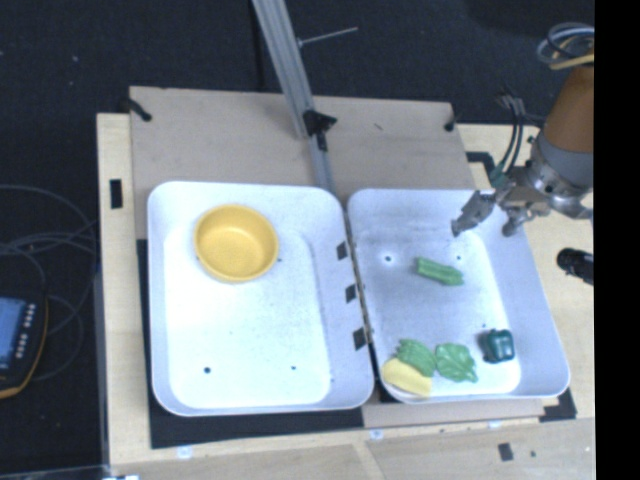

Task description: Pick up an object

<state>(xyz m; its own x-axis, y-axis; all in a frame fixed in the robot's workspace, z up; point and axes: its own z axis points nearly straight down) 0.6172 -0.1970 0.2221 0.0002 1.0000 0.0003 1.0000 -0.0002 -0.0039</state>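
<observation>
My gripper [488, 220] hangs over the far right part of the right bin [400, 218], fingers spread open with nothing between them. A green pod-shaped piece [439, 271] lies in the middle of that bin, below and left of the gripper. Along the bin's near edge sit a yellow piece [405, 376], two leafy green pieces [416, 356] [455, 361] and a dark green block [496, 345]. A yellow bowl [236, 243] rests in the far left part of the left bin [250, 358].
A grey metal pole [290, 68] slants up from between the bins at the back. A brown board [400, 148] lies behind both bins. Black clips [354, 293] line the seam between the bins.
</observation>
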